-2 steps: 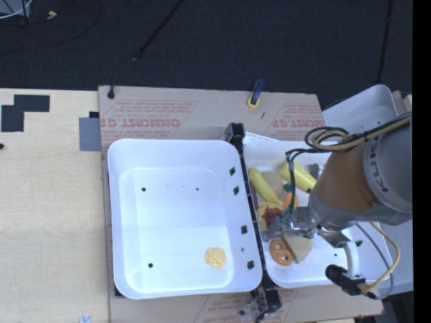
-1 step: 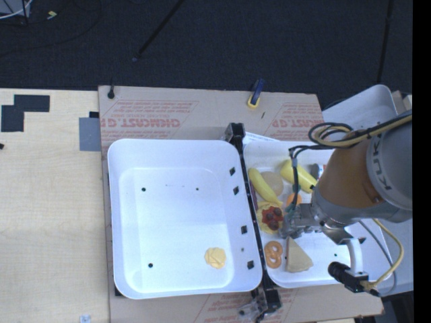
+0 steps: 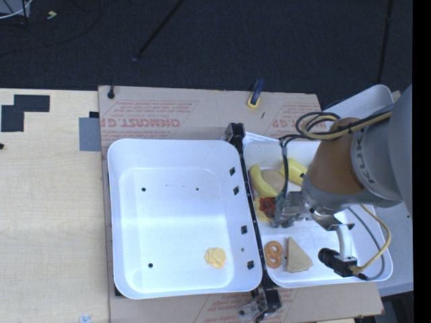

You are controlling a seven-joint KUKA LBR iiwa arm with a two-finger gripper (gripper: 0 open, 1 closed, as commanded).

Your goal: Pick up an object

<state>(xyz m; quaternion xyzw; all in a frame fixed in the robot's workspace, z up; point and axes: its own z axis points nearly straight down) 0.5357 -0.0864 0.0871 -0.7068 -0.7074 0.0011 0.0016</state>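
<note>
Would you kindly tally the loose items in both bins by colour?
Yellow: 3, left-bin lump, banana, piece
Orange: 1, pretzel
Tan: 2, wedge, slice
Red: 1, partly hidden item
Total: 7

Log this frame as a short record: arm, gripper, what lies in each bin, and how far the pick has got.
arm: grey with an orange band, reaching in over the right bin
gripper: gripper low among the items at the right bin's left side; finger state unreadable
left bin: left bin holds one small yellow piece near its front right corner
right bin items: banana, red item, pretzel, tan wedge
pick status: nothing visibly held
</note>
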